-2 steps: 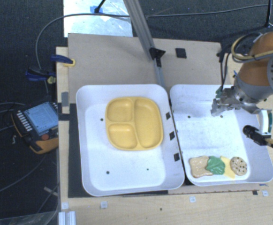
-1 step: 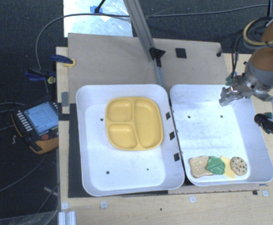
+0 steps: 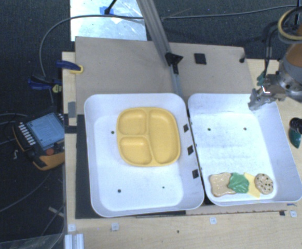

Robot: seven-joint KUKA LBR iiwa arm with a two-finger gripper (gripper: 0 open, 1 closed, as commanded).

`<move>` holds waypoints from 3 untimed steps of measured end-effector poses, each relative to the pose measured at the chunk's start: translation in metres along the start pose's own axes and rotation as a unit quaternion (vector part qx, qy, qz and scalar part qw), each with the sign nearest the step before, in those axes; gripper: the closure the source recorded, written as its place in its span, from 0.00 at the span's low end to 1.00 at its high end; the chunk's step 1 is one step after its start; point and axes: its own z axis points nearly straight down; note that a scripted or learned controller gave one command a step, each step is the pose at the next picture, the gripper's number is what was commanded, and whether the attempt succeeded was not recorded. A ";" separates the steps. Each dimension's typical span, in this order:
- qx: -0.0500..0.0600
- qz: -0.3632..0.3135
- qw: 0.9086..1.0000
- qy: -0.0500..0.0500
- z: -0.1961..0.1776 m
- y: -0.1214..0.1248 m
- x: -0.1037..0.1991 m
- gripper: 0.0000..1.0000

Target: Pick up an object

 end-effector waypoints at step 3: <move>0.002 -0.003 1.000 0.002 0.002 -0.014 0.169 1.00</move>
